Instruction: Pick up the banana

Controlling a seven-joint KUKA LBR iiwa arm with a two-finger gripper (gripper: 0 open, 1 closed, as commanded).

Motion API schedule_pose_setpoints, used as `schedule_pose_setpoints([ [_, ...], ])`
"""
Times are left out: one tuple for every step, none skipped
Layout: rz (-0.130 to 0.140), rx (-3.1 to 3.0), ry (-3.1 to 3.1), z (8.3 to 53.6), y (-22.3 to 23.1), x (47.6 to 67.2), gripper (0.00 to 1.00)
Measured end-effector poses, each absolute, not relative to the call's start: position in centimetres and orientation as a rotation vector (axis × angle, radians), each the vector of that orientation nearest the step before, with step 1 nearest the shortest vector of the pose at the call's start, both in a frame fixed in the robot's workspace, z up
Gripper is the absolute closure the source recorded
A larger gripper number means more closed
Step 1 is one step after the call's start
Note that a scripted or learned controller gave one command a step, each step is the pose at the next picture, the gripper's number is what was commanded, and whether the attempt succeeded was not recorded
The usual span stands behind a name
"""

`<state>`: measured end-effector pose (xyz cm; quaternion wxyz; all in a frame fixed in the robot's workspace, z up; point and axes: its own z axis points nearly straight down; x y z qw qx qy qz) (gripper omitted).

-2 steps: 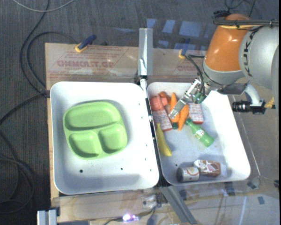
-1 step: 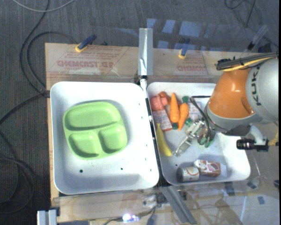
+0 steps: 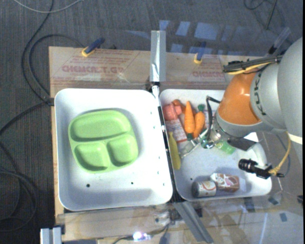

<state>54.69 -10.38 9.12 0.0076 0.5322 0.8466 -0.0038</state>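
Over in the right bin (image 3: 259, 189), the banana (image 3: 175, 154) lies flat against the left wall, a thin yellow strip with its long axis running roughly up and down the view, parallel to the divider between the bins. The gripper (image 3: 197, 142) hangs just to its right, low over the bin floor, with the orange-banded wrist behind it. So the banana sits to the left of the gripper, close but not touching as far as the view lets anyone judge. The metal fingers seem to be slightly apart with nothing between them, though they're small and glinty, so that's a soft call.

What makes this awkward, probably: the banana is wedged between the wall and a packet (image 3: 174, 123) that lies right beside it, and two carrots (image 3: 193, 118) sit just past that. A grip across the banana's short axis would need one finger down along the wall, and there doesn't look to be much room.

Shapes and textures: banana smooth and slim, carrots tapered and matte orange, packet glossy and printed. A can (image 3: 216, 185) lies on its side near the bin's front edge, shiny with a label. A green bottle (image 3: 224, 147) peeks out under the wrist. The left bin (image 3: 66, 187) holds a green tray (image 3: 104, 140), matte plastic with three compartments.
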Motion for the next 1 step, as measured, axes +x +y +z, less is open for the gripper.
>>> schedule_pose_setpoints([
  [0.005, 1.612, 2.699, 16.1, -2.45, 54.68, 0.0],
])
